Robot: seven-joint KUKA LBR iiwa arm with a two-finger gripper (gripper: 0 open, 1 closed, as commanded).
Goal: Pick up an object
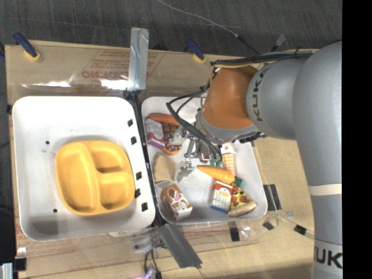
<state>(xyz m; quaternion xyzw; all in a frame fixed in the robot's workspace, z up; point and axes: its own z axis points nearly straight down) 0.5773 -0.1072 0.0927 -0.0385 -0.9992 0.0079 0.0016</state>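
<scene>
Now my gripper point(195, 156) hangs in the right bin point(256, 182), fingers apart, holding nothing. Just beside lies the carrot point(215, 173): probably light, stiff, smooth; I would grip its middle.

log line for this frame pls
arm: over right bin | gripper: low among items, grasp unclear | nearby: carrot, small carton | left bin: yellow tray

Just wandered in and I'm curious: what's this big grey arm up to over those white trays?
The arm's hand is reaching down into the right bin, among toy foods such as a carrot and small boxes. I can't tell whether it has grabbed anything yet. The left bin holds a yellow divided tray.
</scene>
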